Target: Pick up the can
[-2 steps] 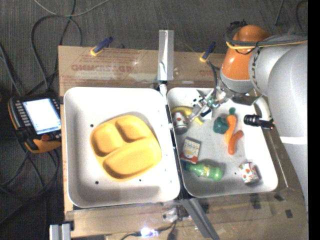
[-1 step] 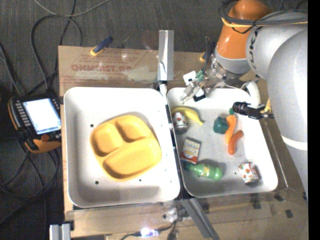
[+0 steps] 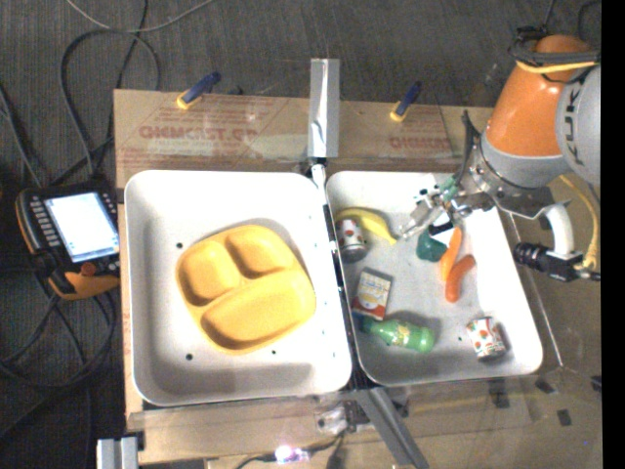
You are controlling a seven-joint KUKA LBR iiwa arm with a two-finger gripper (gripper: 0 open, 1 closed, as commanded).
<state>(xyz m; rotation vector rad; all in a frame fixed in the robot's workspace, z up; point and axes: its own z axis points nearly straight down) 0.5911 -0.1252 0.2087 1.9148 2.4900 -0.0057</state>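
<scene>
Crowding can (image 3: 351,238): banana (image 3: 371,224), carton (image 3: 373,293)

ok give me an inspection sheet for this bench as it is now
surface: two white bins side by side, left bin, right bin
job's things: two cans in the right bin, can at its left wall, second can near the front right corner
clutter: yellow tray in left bin; banana, carrot, green bottle, small carton, teal item in right bin
grippers: gripper over the right bin's back, holds nothing visible
cables: cables on the floor
surroundings: tablet left of the bench
</scene>
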